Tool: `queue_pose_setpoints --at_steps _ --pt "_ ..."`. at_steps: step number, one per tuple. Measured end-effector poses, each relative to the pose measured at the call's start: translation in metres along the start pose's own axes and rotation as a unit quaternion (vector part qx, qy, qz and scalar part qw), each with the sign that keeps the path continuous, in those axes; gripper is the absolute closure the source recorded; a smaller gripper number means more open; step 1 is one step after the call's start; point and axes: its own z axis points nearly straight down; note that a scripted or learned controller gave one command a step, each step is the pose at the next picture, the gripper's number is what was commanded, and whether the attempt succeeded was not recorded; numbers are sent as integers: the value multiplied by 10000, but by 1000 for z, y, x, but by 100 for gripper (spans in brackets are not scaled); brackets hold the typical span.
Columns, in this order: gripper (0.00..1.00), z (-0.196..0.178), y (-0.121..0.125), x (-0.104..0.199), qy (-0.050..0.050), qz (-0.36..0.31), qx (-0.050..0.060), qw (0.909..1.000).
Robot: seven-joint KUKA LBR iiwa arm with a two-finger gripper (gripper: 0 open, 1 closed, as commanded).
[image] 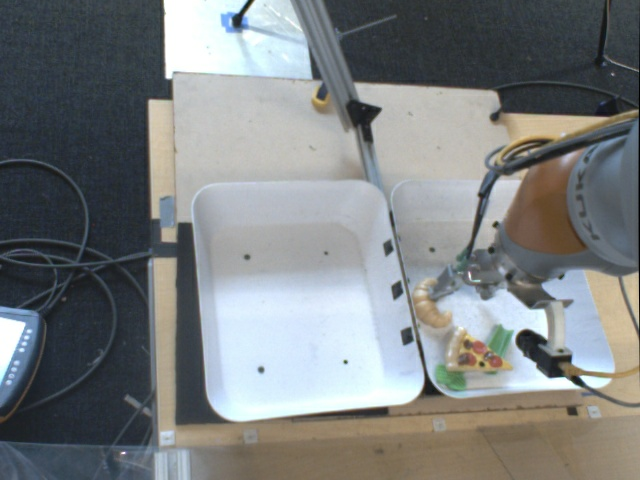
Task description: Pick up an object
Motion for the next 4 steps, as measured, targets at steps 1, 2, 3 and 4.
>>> queue_pose_setpoints --at_steps 1,2,3,4 --pt "100 -13 1 -1 1 2 -14 10000" --pt "100 -57 -2 -4 28 -15 17 10000" --pt "100 -113 10 -3 24 -44 0 10000" --pt "100 -166 12 -4 23 -44 1 10000"
